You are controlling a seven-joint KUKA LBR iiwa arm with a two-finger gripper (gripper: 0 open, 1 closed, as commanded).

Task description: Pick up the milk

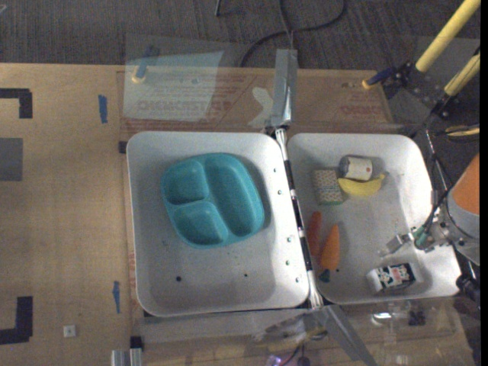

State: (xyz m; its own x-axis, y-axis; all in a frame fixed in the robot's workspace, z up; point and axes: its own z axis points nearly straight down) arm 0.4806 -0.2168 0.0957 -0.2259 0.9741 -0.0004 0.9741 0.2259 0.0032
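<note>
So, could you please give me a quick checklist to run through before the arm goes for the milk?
1. Milk in view, in the right bin near its front edge: ok.
2. Milk lying on its side, not upright: ok for a top grasp, probably.
3. Space around milk: the carrot lies apart to its left; the bin wall is close in front: cannot tell if there is room.
4. Tool over the right bin, above and right of the milk, not touching it: ok.
5. Tool open: cannot tell.
6. Banana and can far from the milk: ok.
</note>
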